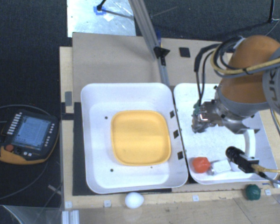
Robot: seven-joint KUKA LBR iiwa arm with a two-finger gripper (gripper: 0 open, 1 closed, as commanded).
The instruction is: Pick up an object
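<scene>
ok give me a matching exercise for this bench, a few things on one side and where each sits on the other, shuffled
Things:
1. square yellow plastic plate
2. small red rounded object
3. white egg-shaped ball
4. handheld control pendant with screen

Places:
A. on the bench just in front of the left bin
B. on the dark floor left of the bench
C. in the middle of the left bin
D. in the near left corner of the right bin

Pairs: 1-C, 2-D, 3-A, 4-B

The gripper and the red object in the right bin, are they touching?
Apart. In the camera view the gripper sits over the middle of the right bin, and bare white bin floor shows between it and the red object near the front edge.
</scene>
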